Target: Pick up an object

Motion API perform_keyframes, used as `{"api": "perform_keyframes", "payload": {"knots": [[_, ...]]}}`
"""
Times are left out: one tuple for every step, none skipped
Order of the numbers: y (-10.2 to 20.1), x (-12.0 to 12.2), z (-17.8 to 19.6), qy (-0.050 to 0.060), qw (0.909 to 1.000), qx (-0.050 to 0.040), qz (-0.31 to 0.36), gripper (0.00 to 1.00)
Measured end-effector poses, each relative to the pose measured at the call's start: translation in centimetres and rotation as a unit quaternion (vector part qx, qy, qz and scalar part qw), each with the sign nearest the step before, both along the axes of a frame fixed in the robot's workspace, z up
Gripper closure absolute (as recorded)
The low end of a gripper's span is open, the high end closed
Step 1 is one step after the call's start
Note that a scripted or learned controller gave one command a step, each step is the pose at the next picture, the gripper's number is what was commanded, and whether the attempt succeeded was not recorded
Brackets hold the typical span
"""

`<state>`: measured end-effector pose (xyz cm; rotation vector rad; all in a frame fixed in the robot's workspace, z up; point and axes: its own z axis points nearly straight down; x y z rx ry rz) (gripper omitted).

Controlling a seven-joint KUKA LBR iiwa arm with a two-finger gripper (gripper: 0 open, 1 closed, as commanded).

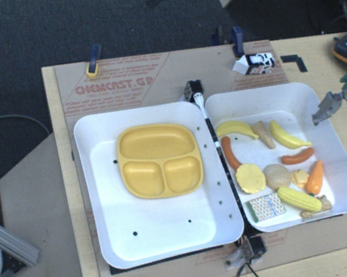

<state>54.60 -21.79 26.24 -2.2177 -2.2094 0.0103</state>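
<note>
I'm seeing two white bins [111, 240] sitting on a cardboard-covered bench [126, 83]; the gripper [340, 105] is hovering beside the toy food, fingers apart.

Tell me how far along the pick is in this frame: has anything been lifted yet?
Nothing looks done yet: the toy food, such as the two bananas, corn and carrot, all lies in the right bin. The pincer sits at that bin's right edge, above its rim, with nothing visible in it. Left: reaching in over an item, closing on it and lifting. The yellow tray rests in the left bin.
</note>
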Motion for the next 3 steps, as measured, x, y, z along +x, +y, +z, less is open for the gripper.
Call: {"api": "perform_keyframes", "payload": {"knots": [[0.0,0.2,0.7,-0.006,1.0,-0.0018,0.002,0.0],[0.4,1.1,-5.1,-0.003,1.0,-0.0003,0.002,0.0],[-0.3,0.4,-10.0,-0.003,1.0,-0.0003,0.001,0.0]]}}
